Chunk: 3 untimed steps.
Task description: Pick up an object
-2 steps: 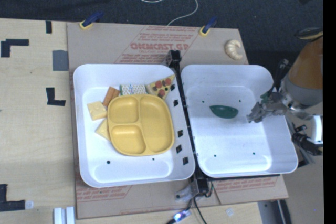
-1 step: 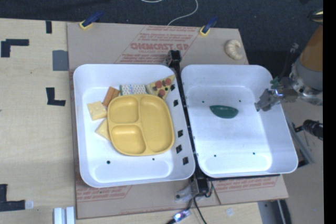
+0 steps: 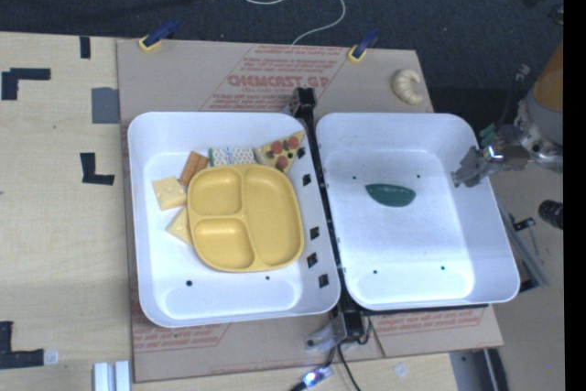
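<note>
Seemingly at the outset of a pick, the robot's hand sits at the right rim of the right bin, with nothing visible between its fingers; whether it is open or closed cannot be told from this slanted overhead view, where it appears small and partly blurred. A dark green object lies alone on the floor of that bin, a little to the far side of its centre and well to the left of the hand, apart from every wall. By the look of things, the approach step is in hand: the grasp has not begun and the object rests untouched. The next move would call for carrying the hand leftward over the bin floor until it stands above the green piece, then lowering it with the fingers spread either side of the low, flattish shape, which may prove hard to catch against the smooth white floor. The left bin holds a yellow divided tray with several tan and patterned pieces tucked along its left and far edges, a more crowded choice farther from the hand. Both bins rest on a cardboard sheet on the tabletop.
</note>
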{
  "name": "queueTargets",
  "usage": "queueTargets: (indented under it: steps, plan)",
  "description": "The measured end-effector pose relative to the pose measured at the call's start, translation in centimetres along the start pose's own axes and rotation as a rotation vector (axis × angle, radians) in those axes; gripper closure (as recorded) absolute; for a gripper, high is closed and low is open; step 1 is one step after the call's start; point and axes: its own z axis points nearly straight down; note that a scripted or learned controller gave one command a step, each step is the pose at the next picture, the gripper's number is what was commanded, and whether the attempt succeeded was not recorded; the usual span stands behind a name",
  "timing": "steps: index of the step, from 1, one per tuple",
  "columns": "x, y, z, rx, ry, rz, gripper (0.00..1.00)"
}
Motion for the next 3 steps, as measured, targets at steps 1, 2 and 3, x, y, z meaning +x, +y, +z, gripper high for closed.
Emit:
queueTargets:
  steps: [1,2,3]
  plan:
    - [5.8,2.1,0.1,0.002,0.001,-0.004,1.00]
    - [11.2,3.9,0.6,0.003,0.001,-0.003,1.00]
    - [16.5,3.3,0.9,0.004,0.002,-0.004,1.00]
